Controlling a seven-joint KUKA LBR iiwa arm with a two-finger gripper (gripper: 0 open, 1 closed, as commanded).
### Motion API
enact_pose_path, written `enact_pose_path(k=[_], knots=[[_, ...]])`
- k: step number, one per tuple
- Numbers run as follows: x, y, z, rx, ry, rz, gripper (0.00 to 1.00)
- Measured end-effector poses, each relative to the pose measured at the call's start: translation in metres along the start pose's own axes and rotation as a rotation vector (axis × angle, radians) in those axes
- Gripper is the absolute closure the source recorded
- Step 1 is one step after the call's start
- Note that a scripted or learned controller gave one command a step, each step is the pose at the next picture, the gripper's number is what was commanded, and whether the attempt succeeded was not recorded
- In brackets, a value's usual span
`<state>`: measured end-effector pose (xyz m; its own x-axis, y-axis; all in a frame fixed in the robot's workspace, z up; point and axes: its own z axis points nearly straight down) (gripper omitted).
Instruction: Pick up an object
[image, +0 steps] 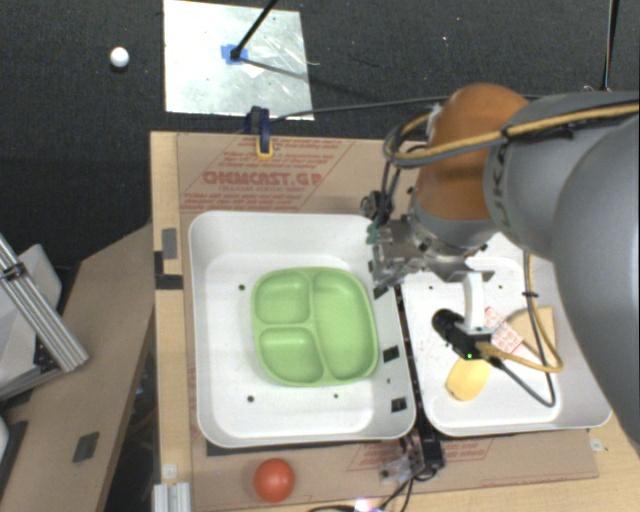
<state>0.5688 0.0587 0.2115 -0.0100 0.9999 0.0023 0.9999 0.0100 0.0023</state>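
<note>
Big grey arm (570, 170) bulks in at three o'clock, smooth rounded casing, a glossy orange band (470, 125) at its eleven o'clock. Yellow and black cables (520, 125) drape across it. Dark metal wrist hardware (400, 245) sits underneath.

Orange ball (274, 479) on cardboard, blue clamp (260, 129), white ball (120, 57)

The divided tray (315, 325) lies in the left bin (215, 330), and everything else sits relative to it. To the tray's right, across the rims, the right bin (575, 405) holds a rounded lump (467, 379) and a flat packet (503, 333) just behind the lump. In front of the tray, outside the bins, a ball (274, 479) rests on the bench (330, 165), and a clamp (260, 131) stands behind the tray at the bench's far edge.
</note>
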Motion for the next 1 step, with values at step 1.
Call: enact_pose_path(k=[1], knots=[[0.044,0.0124,-0.0117,-0.001,0.0,0.001,1.0]])
